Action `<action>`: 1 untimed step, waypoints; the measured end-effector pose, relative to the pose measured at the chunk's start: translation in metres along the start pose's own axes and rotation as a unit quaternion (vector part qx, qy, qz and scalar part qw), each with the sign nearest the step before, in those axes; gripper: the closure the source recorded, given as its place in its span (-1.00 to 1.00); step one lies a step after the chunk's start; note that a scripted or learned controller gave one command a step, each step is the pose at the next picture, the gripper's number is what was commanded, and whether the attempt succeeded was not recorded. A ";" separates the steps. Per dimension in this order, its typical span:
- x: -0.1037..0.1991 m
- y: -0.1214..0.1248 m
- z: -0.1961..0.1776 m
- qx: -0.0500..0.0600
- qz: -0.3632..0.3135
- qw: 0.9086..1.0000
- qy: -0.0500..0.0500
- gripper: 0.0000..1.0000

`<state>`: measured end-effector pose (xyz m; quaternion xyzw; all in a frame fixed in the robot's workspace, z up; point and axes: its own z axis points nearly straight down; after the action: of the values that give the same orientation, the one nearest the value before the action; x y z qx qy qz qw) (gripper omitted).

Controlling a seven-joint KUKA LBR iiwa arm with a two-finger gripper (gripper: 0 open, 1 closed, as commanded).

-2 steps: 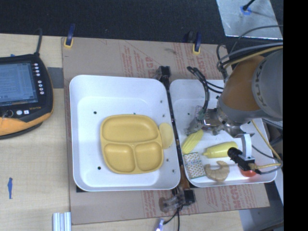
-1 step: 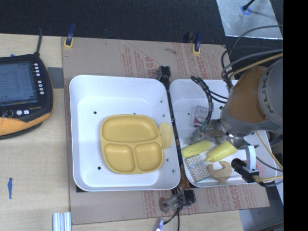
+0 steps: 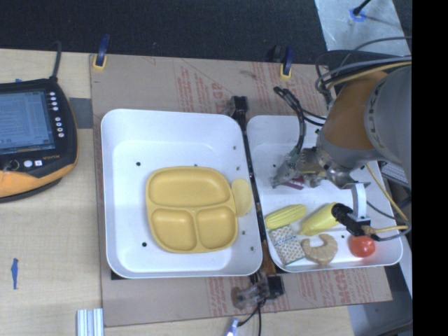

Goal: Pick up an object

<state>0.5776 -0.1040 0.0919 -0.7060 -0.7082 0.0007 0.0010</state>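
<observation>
Grey arm (image 3: 364, 121) over right bin (image 3: 260, 138)
End effector (image 3: 294, 173) low above corn (image 3: 285, 215); its finger state cannot be told.

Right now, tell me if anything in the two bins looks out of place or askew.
Nothing looks spilled or broken. The yellow tray lies flat in the left bin. In the right bin, the corn, yellow pepper, tomato, wafer and biscuit crowd the near edge. The gripper hangs above them.

right bin (image 3: 260, 137): arm (image 3: 364, 117), corn (image 3: 285, 215), tomato (image 3: 362, 246) | left bin (image 3: 115, 187): yellow tray (image 3: 190, 208)
</observation>
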 end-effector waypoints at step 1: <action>-0.024 0.046 0.000 0.000 0.000 1.000 0.000 -1.00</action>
<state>0.6234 -0.1277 0.0922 -0.7056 -0.7086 0.0005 0.0009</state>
